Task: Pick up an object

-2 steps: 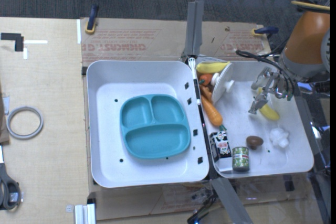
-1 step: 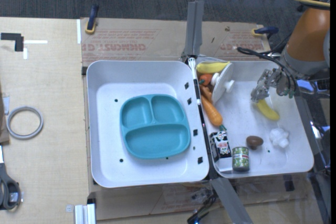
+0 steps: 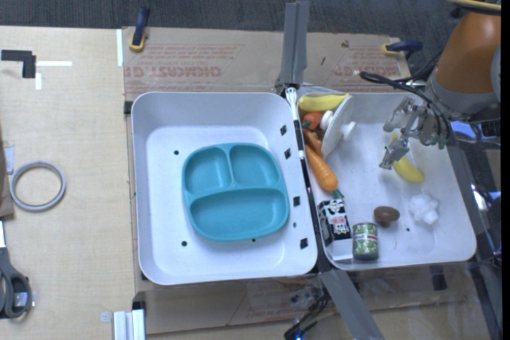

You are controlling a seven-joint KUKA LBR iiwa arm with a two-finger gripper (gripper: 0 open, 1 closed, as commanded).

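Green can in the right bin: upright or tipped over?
Upright. The green can stands on its base near the front edge of the right bin, its round top facing up.

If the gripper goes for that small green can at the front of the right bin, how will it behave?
The green can stands upright near the right bin front wall, so a side nudge may tip it. Its round body would probably roll once down. It looks rigid, likely holding shape in a squeeze.

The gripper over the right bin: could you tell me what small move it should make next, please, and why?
Probably lower straight down: the gripper hangs just above the small yellow lemon-like piece in the right white bin, with nothing seen between its fingers.
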